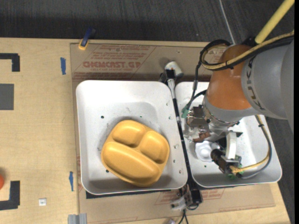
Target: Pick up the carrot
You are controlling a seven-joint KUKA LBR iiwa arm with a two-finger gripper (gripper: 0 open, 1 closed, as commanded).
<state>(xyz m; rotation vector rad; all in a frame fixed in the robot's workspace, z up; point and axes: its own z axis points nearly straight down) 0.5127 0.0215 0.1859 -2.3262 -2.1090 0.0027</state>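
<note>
My gripper [202, 141] hangs low over the left part of the right bin [266, 171], under the grey arm and its orange band [229, 85]. The wrist and arm hide much of that bin's floor. Just beneath the gripper lies a small white thing [204, 151]; I cannot tell what it is. A large yellow loaf-shaped thing [135, 152] with three rounded lobes lies in the left bin [93, 101], toward its front.
The two bins meet along a ridge [180, 134] just left of the gripper. A blue and yellow clip [85, 39] lies on the cardboard behind the left bin. A small orange-red thing [1, 181] peeks in at the left edge.
</note>
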